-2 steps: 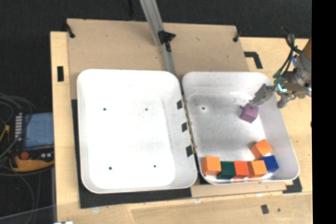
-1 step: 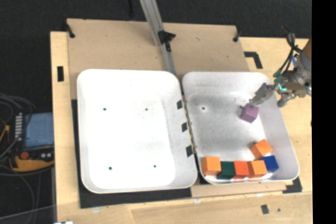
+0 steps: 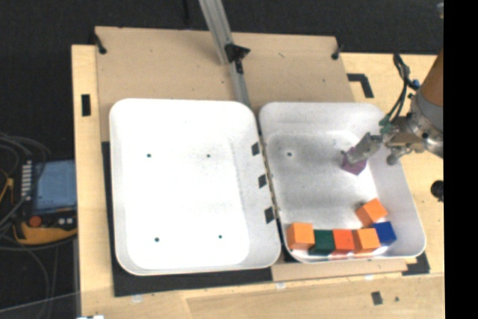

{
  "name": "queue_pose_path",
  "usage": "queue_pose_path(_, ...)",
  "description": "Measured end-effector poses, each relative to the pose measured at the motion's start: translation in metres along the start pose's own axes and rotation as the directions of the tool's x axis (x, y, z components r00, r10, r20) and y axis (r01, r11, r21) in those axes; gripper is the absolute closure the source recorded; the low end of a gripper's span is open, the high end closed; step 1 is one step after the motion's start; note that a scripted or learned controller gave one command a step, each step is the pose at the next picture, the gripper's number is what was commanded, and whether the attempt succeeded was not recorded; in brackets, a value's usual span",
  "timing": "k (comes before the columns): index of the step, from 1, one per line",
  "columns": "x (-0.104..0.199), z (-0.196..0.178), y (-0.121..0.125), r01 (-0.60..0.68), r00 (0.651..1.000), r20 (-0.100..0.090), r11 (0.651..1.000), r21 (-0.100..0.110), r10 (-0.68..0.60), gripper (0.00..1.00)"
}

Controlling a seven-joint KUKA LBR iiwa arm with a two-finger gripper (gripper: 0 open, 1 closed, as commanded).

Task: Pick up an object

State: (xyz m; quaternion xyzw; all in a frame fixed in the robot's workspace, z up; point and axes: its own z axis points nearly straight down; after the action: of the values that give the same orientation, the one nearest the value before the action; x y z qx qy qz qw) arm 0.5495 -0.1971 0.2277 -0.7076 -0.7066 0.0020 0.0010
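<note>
Purple block (image 3: pixel 353 163) sits out in the middle of the right bin (image 3: pixel 314 119), away from the rest, which is probably why the program went for it, since the orange (image 3: pixel 301 234), green (image 3: pixel 323 240) and blue (image 3: pixel 385 232) blocks are all jammed along the near wall where fingers barely fit. The gripper (image 3: pixel 364 151) reaches in from the right and touches or hangs just over the purple one. Honestly can't tell if the fingers are apart or clamped on it.
</note>
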Motion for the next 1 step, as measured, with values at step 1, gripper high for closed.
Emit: queue_pose_path(1, -0.0036, 0.0540, -0.0107, 0.000, 1.000, 0.000, 1.000, 0.001, 0.000, 0.00)
